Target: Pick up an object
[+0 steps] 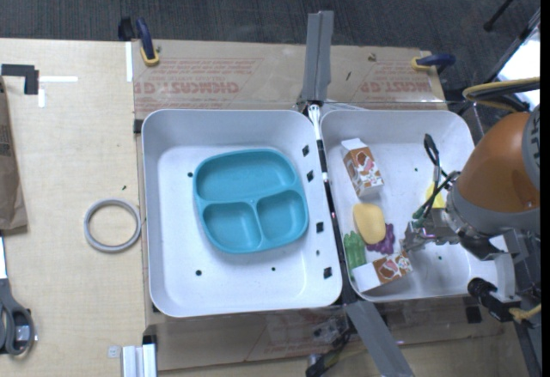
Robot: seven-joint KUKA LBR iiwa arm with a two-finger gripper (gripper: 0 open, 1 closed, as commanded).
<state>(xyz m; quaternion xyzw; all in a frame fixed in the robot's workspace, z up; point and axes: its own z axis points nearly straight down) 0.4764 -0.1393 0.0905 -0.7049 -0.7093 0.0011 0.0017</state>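
Snack packet point(394, 268) just below gripper point(415, 238); finger opening unclear, grasp cannot tell.

bright even overhead light | soft shadows | slightly soft focus

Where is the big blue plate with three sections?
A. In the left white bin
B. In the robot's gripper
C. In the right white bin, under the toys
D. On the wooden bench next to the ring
A. The blue divided plate lies flat in the left bin, while the small toys, like the yellow one, sit in the right bin.
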